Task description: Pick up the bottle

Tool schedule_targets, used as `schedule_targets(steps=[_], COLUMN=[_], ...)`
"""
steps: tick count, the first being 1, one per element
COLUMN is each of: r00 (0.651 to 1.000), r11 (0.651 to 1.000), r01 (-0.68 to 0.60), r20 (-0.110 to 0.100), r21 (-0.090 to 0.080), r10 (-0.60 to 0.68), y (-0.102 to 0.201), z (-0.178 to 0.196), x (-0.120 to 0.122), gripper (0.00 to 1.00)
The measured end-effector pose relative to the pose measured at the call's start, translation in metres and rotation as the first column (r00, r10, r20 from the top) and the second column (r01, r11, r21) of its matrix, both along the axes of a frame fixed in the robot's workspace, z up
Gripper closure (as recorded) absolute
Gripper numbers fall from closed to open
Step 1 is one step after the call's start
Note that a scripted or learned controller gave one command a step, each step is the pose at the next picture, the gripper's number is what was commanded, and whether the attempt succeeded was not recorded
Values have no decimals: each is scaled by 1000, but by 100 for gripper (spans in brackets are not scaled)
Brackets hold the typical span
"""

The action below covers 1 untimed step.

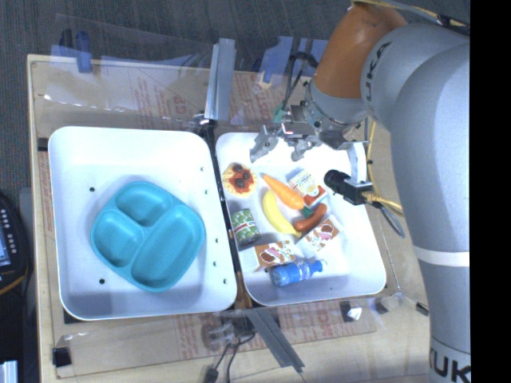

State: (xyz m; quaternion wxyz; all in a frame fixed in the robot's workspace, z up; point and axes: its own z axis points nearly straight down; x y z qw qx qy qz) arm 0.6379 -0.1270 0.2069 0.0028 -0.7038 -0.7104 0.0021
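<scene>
The bottle (295, 273) is small and blue with a pale cap end. It lies on its side near the front edge of the right bin (363, 274). My gripper (279, 145) hangs over the back of that bin, well behind the bottle and apart from it. Its two grey fingers (260, 147) are spread open with nothing between them. The orange band and grey arm reach in from the upper right.
Between gripper and bottle lie a carrot (281, 190), a banana (276, 215), a sausage (310, 219), a green can (244, 226), a small tart (238, 179) and several little cartons (275, 254). The left bin (72, 158) holds a blue divided plate (148, 234).
</scene>
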Motion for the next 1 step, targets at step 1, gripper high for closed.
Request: schedule_targets(steps=[1], r00=[971], r11=[971], r01=[-240], r20=[1], r21=[1], r10=[240], y=[101], z=[-16], x=[16], gripper=[0])
